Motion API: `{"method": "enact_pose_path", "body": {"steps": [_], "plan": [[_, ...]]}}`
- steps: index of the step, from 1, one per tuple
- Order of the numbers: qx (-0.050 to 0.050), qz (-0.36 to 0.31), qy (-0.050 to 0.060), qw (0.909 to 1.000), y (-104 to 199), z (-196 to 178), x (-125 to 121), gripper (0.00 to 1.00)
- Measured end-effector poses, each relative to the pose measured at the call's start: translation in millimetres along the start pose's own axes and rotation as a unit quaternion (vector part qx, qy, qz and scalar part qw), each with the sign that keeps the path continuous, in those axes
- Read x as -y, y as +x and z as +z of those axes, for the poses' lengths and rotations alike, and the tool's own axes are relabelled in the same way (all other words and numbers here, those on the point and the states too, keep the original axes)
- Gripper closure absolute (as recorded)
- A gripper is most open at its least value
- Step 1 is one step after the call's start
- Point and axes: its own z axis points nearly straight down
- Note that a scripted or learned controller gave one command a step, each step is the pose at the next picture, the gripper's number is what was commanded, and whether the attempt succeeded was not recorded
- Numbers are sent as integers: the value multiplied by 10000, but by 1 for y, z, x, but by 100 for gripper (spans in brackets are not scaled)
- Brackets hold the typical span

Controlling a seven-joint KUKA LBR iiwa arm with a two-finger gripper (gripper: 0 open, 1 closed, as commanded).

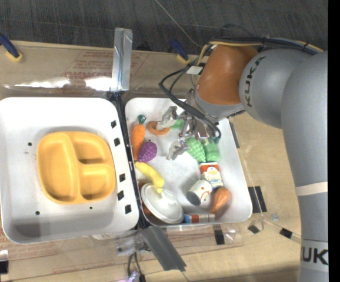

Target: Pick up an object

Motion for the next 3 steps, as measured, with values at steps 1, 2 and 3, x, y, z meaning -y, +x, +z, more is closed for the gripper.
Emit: {"method": "enact_pose_path", "body": {"steps": [1, 2, 3], "plan": [[-20, 1917, 2, 9815, 10, 3, -36, 0], [-25, 334, 0, 9994, -3, -1, 17, 0], [-21, 1801, 45, 9836, 6, 2, -45, 0]]}}
